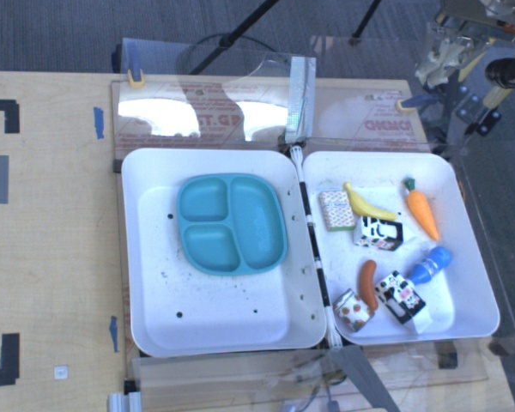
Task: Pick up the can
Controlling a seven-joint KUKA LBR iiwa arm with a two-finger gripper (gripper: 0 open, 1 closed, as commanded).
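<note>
The can is small, with a white and brown label. It lies tilted in the right bin, at the front left corner against the divider. A red-brown sausage touches its right side. My gripper hangs at the top right, beyond the right bin's back edge and far from the can, with nothing visibly in it.
The right bin also holds a banana, a carrot, a tan patterned block, two black-and-white cartons and a blue bottle. A teal divided plate sits in the left bin.
</note>
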